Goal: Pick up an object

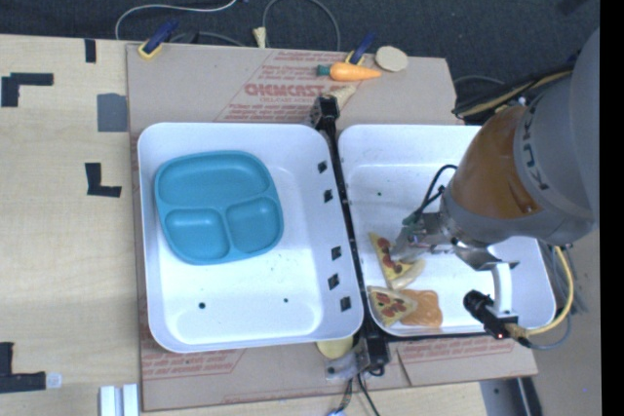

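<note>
hand point(409, 244) down in the right bin point(390, 156)
it touches a pizza slice point(390, 260); grip cannot be told. second slice point(409, 308) at 6 o'clock, blue plate point(219, 207) at 9.

The cardboard sheet point(283, 88) under the two bins carries red print at its far edge, upside down in this view; the large word seems to read "CHEMCAST", with finer lines beside it too small to make out. More faint red print runs along its near edge, illegible.
</note>
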`<state>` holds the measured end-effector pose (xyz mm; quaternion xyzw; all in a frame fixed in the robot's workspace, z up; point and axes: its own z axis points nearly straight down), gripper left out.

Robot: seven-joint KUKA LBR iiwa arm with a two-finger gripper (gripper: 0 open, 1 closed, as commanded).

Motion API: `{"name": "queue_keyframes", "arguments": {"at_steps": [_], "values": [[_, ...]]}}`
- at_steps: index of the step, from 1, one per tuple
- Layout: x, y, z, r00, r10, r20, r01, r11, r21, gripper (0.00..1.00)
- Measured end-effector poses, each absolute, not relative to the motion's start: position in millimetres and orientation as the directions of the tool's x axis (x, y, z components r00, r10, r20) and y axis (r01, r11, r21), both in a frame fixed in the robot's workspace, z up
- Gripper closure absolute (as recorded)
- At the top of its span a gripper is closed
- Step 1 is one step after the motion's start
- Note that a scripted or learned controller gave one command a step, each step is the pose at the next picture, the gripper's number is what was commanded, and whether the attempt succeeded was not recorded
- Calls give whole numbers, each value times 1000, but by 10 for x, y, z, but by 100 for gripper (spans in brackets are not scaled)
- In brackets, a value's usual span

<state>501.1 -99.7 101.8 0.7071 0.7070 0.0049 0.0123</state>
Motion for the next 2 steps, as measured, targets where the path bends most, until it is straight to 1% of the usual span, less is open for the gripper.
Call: {"name": "queue_keyframes", "arguments": {"at_steps": [1,2], "values": [[5007,-988,1010,0,1000,-9,1000,1,22,0],[5008,-989,1105,0,1000,-9,1000,0,22,100]]}}
